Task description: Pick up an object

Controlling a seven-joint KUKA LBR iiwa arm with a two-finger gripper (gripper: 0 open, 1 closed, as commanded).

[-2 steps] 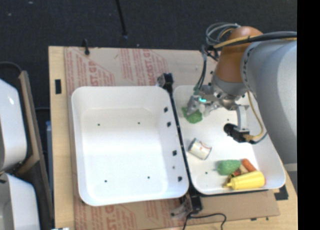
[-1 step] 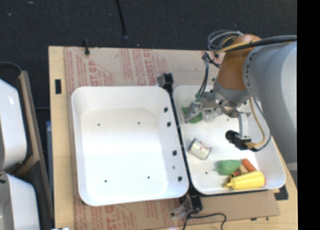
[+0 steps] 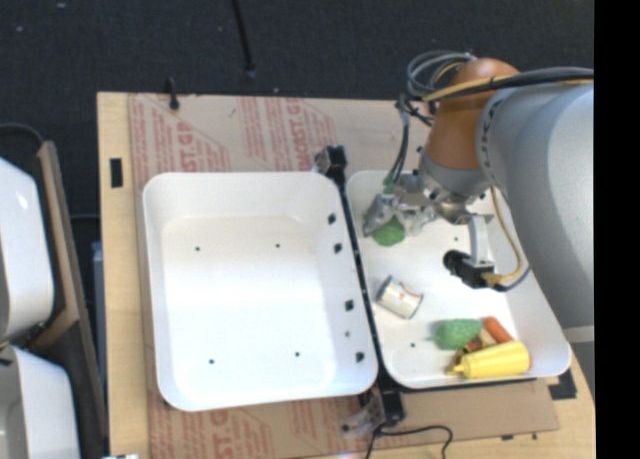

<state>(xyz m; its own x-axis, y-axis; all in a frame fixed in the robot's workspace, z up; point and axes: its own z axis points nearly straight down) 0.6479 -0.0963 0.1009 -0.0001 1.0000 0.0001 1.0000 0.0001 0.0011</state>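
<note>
The gripper (image 3: 385,219) hangs low in the right bin (image 3: 425,367), directly over a small green object (image 3: 389,235); whether its claw has closed cannot be told. Nothing appears lifted, so the pick looks unfinished.

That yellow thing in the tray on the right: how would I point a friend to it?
Look at the right-hand white bin, then its near corner, away from the gripper. The yellow bottle lies there on its side, beside a green lump and an orange piece. It is the bin's one bright yellow item.
</note>
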